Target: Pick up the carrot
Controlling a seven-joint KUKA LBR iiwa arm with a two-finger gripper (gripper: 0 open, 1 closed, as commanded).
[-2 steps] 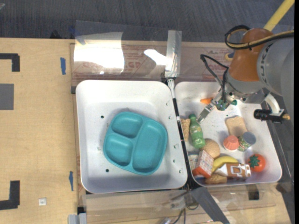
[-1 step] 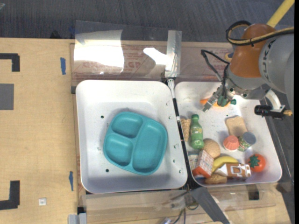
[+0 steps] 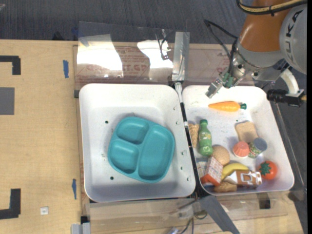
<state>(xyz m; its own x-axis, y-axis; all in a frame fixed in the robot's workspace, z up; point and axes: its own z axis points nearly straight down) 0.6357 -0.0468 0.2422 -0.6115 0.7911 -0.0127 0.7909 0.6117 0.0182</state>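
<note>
While carrot point(image 3: 226, 106) lies near right bin point(image 3: 280, 130) far rim, fingers point(image 3: 218, 86) hover above-left, spread unclear.

Orange carrot point(image 3: 224, 106), green tip; teal tray point(image 3: 141, 149); white bins point(image 3: 92, 130); green bottle point(image 3: 204, 137).

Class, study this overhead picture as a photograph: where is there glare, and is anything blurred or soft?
Camera view: bright glare on the clear sheet behind the left bin; the gripper looks slightly soft above the sharper carrot; small toys crowded at the right bin's near end are hard to resolve.
</note>
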